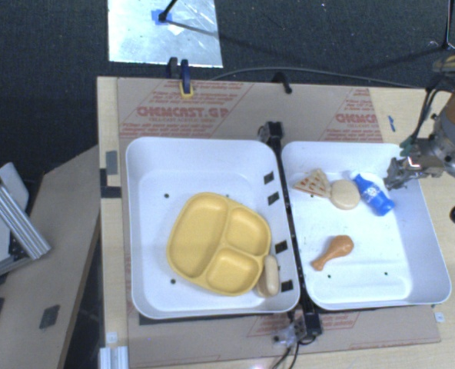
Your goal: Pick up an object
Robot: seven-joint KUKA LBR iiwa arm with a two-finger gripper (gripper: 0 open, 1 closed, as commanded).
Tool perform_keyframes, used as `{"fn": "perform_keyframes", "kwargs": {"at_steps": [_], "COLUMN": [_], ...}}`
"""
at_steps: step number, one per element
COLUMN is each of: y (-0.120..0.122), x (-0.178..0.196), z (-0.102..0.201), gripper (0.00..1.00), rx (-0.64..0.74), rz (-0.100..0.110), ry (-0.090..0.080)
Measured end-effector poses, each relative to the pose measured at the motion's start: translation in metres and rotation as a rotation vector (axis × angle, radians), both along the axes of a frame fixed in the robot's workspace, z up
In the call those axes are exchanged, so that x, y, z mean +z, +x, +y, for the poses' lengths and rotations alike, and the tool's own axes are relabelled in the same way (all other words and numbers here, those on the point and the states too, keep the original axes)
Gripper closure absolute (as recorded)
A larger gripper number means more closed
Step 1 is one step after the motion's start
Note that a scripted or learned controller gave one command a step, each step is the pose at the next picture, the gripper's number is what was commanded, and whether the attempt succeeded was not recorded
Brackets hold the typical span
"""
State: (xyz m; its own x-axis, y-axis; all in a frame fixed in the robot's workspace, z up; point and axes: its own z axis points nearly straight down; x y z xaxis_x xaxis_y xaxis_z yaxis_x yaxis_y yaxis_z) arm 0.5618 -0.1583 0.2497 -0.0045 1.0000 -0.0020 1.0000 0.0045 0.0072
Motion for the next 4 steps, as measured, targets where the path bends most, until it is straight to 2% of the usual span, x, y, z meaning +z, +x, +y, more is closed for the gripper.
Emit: {"fn": "perform_keyframes", "kwargs": {"at_steps": [2,3,4], "y": [-0.011,-0.033,-0.039], "x": [-0.005,-0.003,-0.006], "z": [0.117,0.168,0.212], "gripper": [1.00,1.00,1.00], "rx": [0.006,0.003,0.005], "rz": [0.006,0.007,0.006], "ry": [0.004,0.003,0.004]}}
